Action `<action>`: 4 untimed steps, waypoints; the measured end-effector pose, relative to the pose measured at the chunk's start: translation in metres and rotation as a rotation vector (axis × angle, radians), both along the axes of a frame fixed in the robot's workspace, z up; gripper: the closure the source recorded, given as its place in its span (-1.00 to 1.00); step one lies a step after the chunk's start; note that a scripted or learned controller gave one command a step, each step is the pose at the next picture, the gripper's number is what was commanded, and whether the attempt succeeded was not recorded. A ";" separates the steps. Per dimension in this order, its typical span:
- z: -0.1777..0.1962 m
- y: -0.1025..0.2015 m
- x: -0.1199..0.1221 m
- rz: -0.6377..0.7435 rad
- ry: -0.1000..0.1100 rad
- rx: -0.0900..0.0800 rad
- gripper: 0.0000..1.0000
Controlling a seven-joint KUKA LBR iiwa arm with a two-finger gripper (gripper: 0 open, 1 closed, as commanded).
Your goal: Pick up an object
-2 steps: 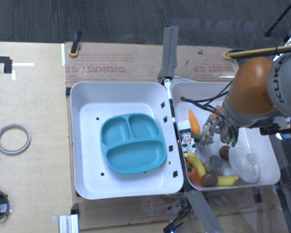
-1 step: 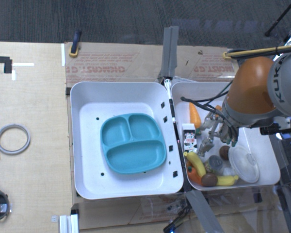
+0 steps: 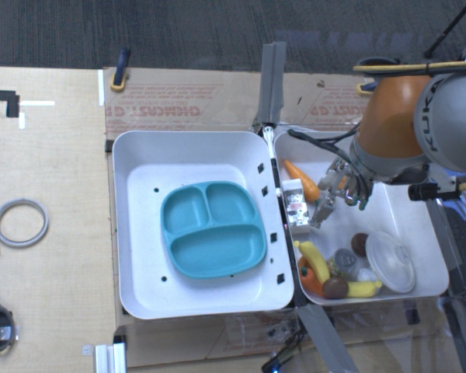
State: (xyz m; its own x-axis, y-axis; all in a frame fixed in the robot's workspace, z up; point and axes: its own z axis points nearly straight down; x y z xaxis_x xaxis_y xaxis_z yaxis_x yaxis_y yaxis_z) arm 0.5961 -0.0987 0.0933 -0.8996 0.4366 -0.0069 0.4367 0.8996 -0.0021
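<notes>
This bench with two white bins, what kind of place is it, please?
Probably a robotics lab set up for grasping trials. A grey and orange arm reaches into the right bin, which holds toy food such as a banana; the left bin holds a blue divided plate.

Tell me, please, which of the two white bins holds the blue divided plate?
The left bin holds the blue plate; the right bin has the bananas and the gripper over it.
</notes>
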 end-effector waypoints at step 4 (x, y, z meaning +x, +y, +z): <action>0.015 -0.011 0.057 -0.300 -0.011 0.002 1.00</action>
State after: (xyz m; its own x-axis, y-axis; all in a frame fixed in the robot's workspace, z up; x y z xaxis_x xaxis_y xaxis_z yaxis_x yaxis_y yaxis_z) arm 0.6535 -0.1095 0.1080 -0.7301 0.6832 -0.0143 0.6832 0.7302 0.0060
